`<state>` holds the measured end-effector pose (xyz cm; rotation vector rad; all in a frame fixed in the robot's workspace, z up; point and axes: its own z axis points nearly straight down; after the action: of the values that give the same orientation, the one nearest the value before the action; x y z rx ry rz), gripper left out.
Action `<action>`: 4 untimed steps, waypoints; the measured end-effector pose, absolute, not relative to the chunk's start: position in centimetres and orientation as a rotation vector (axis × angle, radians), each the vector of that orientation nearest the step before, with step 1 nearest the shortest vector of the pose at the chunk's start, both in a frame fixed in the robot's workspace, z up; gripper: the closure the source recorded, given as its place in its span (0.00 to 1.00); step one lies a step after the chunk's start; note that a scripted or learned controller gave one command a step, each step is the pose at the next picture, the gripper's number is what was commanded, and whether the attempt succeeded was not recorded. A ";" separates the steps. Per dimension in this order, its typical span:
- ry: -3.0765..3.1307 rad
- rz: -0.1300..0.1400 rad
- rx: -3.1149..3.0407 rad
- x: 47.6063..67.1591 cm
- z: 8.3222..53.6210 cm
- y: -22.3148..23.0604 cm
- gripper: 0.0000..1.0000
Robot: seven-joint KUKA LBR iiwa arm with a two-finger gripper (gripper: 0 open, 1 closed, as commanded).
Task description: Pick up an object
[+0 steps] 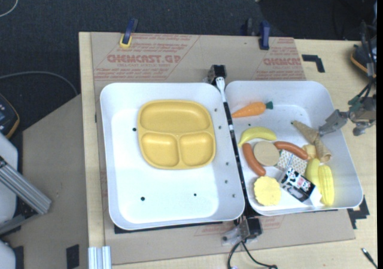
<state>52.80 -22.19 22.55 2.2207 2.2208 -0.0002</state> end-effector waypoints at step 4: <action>2.217 0.009 2.216 53.6 10.3 -21.6 1.00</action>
<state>53.55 -21.61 10.27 2.2161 2.2166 0.0095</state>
